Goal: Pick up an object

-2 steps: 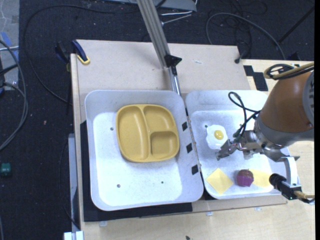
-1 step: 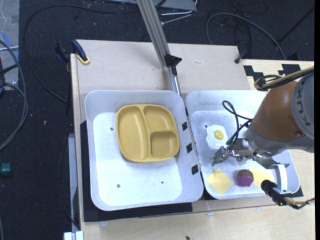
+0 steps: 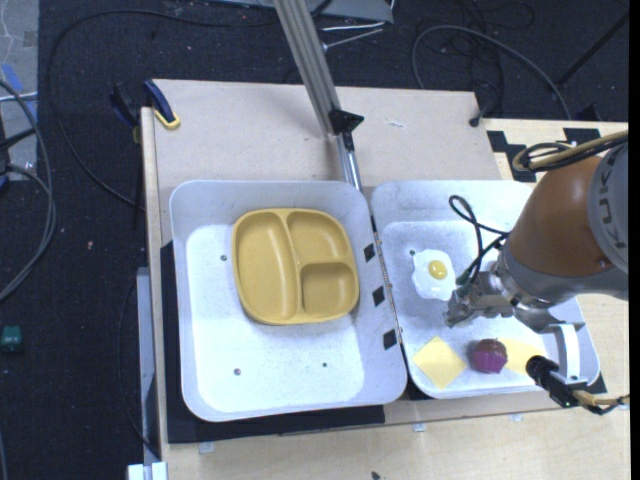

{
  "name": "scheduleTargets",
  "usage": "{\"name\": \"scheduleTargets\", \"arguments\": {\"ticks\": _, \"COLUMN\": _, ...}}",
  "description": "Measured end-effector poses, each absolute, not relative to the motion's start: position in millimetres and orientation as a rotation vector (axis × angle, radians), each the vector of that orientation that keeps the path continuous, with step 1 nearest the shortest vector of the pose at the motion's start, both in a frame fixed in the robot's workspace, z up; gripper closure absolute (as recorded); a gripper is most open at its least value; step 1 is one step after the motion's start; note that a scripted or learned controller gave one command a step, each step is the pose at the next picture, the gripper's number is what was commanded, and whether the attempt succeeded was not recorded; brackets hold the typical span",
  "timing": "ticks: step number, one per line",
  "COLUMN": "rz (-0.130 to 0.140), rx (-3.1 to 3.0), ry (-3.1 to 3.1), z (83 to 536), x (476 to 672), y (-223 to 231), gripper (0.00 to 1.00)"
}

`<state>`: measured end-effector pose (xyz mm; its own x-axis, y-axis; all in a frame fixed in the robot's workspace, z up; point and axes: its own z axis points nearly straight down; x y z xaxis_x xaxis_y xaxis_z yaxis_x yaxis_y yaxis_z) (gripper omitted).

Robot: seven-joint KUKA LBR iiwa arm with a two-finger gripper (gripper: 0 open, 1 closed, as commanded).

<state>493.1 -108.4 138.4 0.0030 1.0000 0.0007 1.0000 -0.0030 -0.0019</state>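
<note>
In the right bin [image 3: 420, 203] lie a fried egg toy [image 3: 434, 272], a yellow cheese slice [image 3: 440, 361] and a purple round object [image 3: 488, 356]. My gripper [image 3: 465, 305] hangs low in that bin, just right of and below the egg, above and left of the purple object. Nothing shows between it and the bin floor. The arm's orange band [image 3: 565, 223] rises to the right of it. A yellow divided plate [image 3: 296, 266] sits in the left bin [image 3: 200, 368].
A black cable loops from the arm over the right bin's back part. A metal pole [image 3: 310, 53] slants over the bench behind the bins. A blue and yellow tool [image 3: 160, 103] lies at the bench's back left corner.
</note>
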Motion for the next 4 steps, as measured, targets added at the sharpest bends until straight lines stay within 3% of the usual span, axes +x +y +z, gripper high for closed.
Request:
{"name": "scheduleTargets", "arguments": {"ticks": 1, "rz": -0.004, "rx": -2.22, "ry": -2.228, "z": 187, "x": 496.0, "y": -99, "gripper": 1.0}}
{"name": "scheduleTargets", "arguments": {"ticks": 2, "rz": -0.001, "rx": -2.22, "ry": -2.225, "z": 203, "x": 496.7, "y": -99, "gripper": 1.0}}
{"name": "scheduleTargets", "arguments": {"ticks": 4, "rz": -0.004, "rx": -2.215, "ry": -2.231, "z": 220, "x": 562.9, "y": 0, "gripper": 1.0}}
